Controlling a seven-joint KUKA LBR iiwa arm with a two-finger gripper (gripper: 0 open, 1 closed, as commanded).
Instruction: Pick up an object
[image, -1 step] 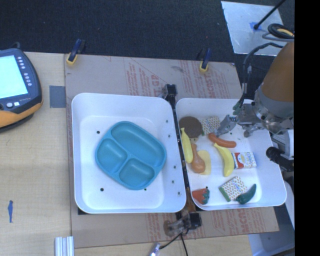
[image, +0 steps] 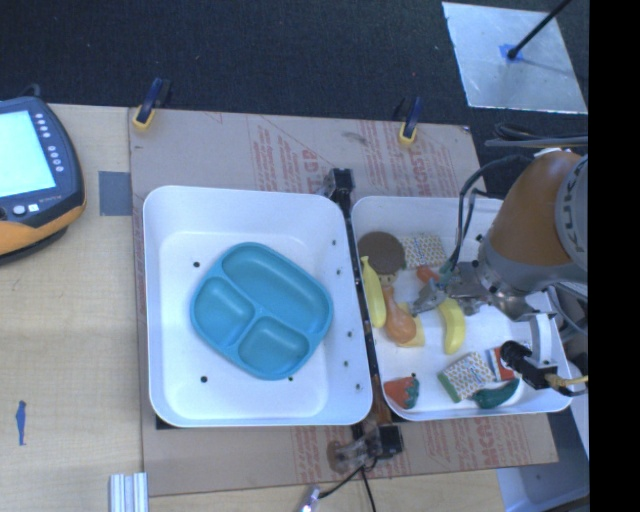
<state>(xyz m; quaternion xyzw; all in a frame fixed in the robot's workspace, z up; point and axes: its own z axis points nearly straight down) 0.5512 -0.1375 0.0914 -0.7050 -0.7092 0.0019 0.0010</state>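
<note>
The right bin (image: 390, 215) holds several small objects. Among them are a brown round piece (image: 380, 250), a long yellow banana (image: 373, 293), an orange pear-shaped piece (image: 401, 324) and a short yellow piece (image: 452, 326). A patterned pouch (image: 425, 248) lies at the back, and a second pouch (image: 466, 375) lies at the front. My gripper (image: 432, 293) hangs low in the middle of this bin, between the orange piece and the short yellow piece, close above them. The arm's orange band (image: 535, 215) reaches in from the right.
A blue divided plate (image: 261, 310) lies in the left bin (image: 165, 300). A red and green piece (image: 403, 392) and a green piece (image: 495, 398) sit by the right bin's front wall. A teach pendant (image: 30, 175) rests at the far left of the bench.
</note>
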